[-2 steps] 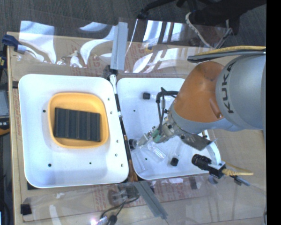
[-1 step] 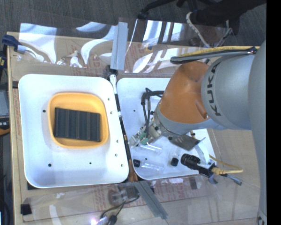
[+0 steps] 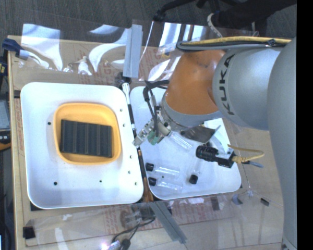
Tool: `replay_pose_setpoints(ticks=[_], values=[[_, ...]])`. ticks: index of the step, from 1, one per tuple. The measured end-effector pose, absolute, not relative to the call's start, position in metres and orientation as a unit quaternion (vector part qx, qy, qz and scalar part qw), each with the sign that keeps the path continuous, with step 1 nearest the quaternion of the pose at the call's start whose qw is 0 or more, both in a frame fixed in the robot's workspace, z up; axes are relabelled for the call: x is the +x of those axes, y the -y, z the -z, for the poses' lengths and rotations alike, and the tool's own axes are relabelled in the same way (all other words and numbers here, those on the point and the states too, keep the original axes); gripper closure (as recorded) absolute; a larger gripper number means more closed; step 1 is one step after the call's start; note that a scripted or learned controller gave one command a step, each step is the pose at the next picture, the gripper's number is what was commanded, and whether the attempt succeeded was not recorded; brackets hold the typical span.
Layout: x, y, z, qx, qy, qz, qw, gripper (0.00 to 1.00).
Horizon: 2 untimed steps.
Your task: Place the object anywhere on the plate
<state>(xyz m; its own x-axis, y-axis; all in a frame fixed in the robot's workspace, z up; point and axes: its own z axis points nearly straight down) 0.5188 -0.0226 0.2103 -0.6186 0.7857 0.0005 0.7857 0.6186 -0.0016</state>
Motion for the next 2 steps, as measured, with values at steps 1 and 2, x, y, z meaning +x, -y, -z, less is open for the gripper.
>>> replay_pose_setpoints(ticks=[1,2], values=[[0.5667,0.0053,-0.191,-0.389,0.921,-0.0006,0.001,1.0],[0.5667,0.0055,-0.191,-0.39,0.921,-0.0006,0.001,0.0]])
